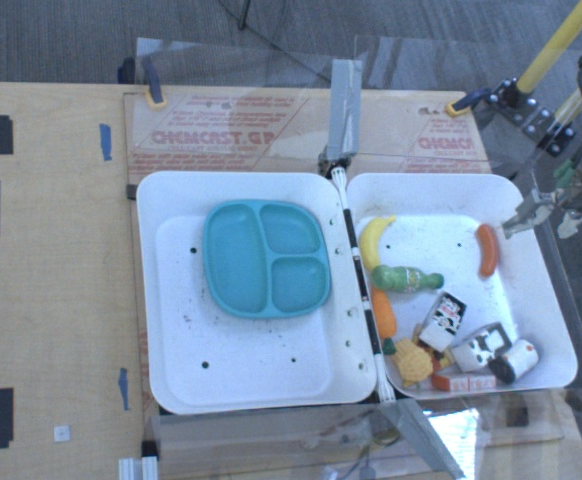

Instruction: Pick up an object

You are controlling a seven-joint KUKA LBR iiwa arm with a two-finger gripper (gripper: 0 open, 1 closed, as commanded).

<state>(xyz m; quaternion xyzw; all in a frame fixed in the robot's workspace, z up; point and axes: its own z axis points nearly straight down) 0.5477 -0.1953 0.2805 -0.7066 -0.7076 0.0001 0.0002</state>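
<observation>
A teal divided plate (267, 258) is seen lying flat in the left bin (171, 298); in the right bin (441, 193) a banana (374, 238), a green bottle (406, 280), a carrot (383, 313) and a small carton (442, 321) are grouped near the divider; a sausage (487, 249) lies apart; the end effector (543, 206) is seen at the right rim, its state not discernible.

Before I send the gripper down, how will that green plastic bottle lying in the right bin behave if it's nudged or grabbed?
The green plastic bottle lies on its side, so a nudge would probably roll it. It looks rigid and light, likely a toy. Its rounded, smooth body may slip between fingers, and the yellow banana sits close beside it.
</observation>
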